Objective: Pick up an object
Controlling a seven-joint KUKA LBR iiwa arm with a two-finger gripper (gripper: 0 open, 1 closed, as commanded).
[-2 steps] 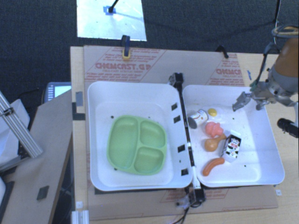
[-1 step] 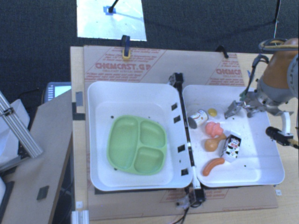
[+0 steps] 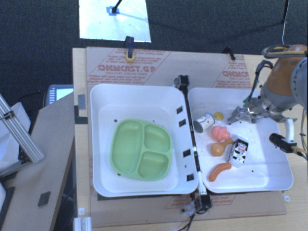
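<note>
Two shallow white bins sit side by side on a brown sheet printed with the word CHEMCAST in red, repeated across the sheet. The left bin (image 3: 101,105) holds a pale green divided plate (image 3: 141,149) with three compartments. The right bin (image 3: 274,177) holds a small cluster of toy items: a white can (image 3: 204,121), a little yellow piece (image 3: 219,115), a pink lumpy item (image 3: 221,133), an orange rounded piece (image 3: 218,149), a black-and-white carton (image 3: 238,153) whose print is too small to read, and an orange sausage (image 3: 220,171). The gripper (image 3: 239,114) hangs low over the right bin's far side, just right of the yellow piece; whether its fingers are parted or closed cannot be told
</note>
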